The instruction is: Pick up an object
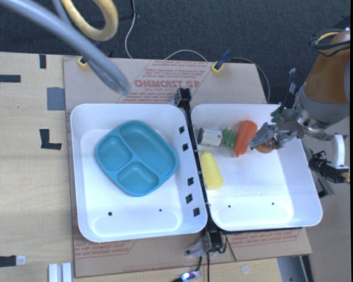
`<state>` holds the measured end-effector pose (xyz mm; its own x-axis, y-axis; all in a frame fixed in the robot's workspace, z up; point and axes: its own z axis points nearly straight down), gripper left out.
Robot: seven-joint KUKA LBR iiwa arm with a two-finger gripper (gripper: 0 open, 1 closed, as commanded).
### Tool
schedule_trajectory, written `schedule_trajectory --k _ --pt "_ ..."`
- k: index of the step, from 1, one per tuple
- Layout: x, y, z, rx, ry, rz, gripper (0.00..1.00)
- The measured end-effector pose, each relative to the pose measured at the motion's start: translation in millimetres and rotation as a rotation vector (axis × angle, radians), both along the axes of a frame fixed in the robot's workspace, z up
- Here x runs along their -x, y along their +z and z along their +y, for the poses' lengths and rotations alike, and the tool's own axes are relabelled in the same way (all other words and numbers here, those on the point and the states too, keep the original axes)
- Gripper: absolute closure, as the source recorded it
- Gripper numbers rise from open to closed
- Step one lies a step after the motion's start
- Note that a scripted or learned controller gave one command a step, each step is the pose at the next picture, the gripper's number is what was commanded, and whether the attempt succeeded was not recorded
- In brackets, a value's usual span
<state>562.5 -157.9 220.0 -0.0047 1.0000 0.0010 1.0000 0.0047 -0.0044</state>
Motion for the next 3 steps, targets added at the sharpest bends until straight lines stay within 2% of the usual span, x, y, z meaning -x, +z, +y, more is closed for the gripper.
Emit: schedule_trajectory --k 1,2,3 --pt "3.0 -7.2 46.6 0.000 0.000 0.001 1.00" --pt "-0.5 -14.0 108.5 0.000 0.002 0.000 1.00" --pt "-4.8 -11.6 152.0 0.000 0.002 0.000 1.00"
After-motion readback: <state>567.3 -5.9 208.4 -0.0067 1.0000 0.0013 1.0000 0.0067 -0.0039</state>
